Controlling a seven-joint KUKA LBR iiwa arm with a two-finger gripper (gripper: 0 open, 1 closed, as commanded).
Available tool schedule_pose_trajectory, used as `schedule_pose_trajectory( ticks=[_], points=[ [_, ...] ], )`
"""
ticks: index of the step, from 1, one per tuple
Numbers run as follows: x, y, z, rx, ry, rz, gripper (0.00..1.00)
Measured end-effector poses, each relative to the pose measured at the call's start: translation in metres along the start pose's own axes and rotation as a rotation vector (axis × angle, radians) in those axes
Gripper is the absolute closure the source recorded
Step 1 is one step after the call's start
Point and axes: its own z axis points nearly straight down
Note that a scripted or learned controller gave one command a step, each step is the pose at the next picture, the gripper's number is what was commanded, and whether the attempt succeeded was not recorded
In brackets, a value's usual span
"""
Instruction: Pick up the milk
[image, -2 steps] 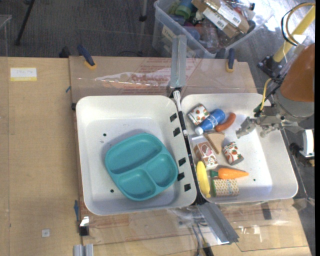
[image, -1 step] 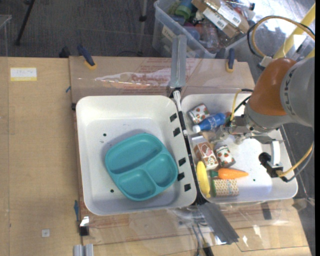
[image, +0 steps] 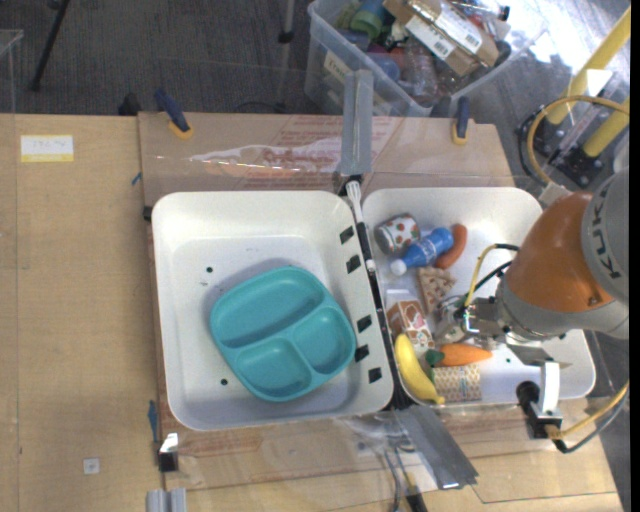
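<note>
A small white carton with red marks, which I take for the milk (image: 397, 233), lies at the far left of the right bin (image: 520, 205), next to a blue bottle (image: 427, 247). My gripper (image: 468, 314) hangs low over the middle of that bin under the grey wrist and orange band. It is well in front of the milk, just right of a brown carton (image: 408, 319) and above a carrot (image: 463, 354). The wrist and its cables hide most of the gripper.
The right bin also holds a reddish sausage (image: 457, 243), a speckled cracker packet (image: 435, 287), a banana (image: 413, 369) and a patterned box (image: 458, 383). A teal divided plate (image: 282, 333) lies in the left bin (image: 180, 300). A metal divider (image: 362, 290) separates the bins.
</note>
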Motion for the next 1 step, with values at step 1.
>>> schedule_pose_trajectory(
  ticks=[1],
  points=[
    [0.0001, 0.0035, -0.0116, -0.011, 0.001, 0.003, 1.0]
  ],
)
